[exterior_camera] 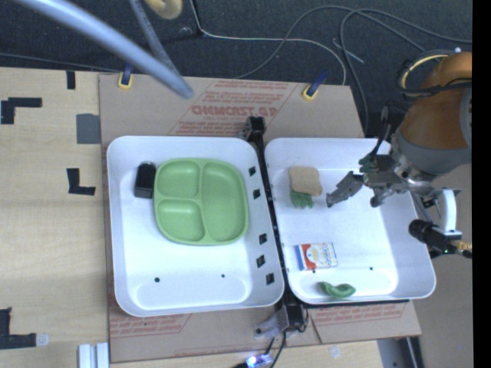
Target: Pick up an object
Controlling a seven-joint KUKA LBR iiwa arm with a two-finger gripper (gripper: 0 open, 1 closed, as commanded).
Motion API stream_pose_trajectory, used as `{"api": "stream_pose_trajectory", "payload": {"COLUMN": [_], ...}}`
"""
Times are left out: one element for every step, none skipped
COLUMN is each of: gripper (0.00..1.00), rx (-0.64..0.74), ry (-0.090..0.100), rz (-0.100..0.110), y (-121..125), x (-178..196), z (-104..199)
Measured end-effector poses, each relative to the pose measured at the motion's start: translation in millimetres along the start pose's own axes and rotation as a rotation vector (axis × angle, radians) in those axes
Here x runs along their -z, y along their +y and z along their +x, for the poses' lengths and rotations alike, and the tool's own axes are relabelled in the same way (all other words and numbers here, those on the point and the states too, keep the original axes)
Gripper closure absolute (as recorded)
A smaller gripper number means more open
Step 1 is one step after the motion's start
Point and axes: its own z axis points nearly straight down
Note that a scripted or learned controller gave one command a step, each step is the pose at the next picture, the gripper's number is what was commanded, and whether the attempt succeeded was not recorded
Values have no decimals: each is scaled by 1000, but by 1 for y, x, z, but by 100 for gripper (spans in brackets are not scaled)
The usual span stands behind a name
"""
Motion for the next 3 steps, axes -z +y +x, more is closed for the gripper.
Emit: {"api": "stream_pose_trajectory", "payload": {"gripper": [0,0,0], "rx": [3,3,2], "ry": [-2,-2,-2], "rz": [-11,-7,-6], "y": [3,-2,-3], "x": [6,-40,-87], "z": [0,4,-3]}}
